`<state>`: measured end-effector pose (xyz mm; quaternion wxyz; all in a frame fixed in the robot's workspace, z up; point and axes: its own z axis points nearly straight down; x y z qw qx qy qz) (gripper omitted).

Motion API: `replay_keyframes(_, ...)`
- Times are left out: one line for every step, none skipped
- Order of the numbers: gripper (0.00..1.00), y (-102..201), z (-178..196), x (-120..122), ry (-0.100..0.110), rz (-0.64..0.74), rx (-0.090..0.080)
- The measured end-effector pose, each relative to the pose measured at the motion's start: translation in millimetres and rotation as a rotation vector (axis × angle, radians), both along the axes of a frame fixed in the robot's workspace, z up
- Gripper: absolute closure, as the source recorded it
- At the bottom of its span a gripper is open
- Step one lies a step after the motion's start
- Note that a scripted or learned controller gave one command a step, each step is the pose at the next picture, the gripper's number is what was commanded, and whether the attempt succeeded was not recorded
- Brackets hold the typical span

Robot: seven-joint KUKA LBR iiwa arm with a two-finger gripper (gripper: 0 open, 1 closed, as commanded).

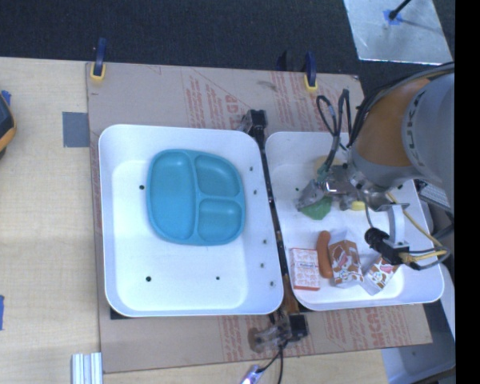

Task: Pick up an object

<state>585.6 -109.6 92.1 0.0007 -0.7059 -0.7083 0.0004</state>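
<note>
Pincer (320, 190) sits low in the right bin (284, 154), right of frame centre, over a green object (315, 209); its grip state cannot be told. Sausage (325, 254) and packets (305, 269) lie below, within reach, ungrasped

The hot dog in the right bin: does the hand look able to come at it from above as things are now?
Probably yes. The hot dog lies uncovered between the small red-and-white carton and a printed packet, with nothing lying over it. The hand is in the same bin, by a green item.
</note>
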Motion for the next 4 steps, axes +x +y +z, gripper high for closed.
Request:
replay_keyframes(1.00, -1.0, 10.1, -0.1, 0.002, 0.001, 0.000)
replay_keyframes(0.00, -1.0, 9.9, -0.2, 0.002, 0.001, 0.000)
replay_keyframes(1.00, -1.8, 20.2, -0.1, 0.003, 0.002, 0.000)
replay_keyframes(0.00, -1.7, 20.1, -0.1, 0.003, 0.002, 0.000)
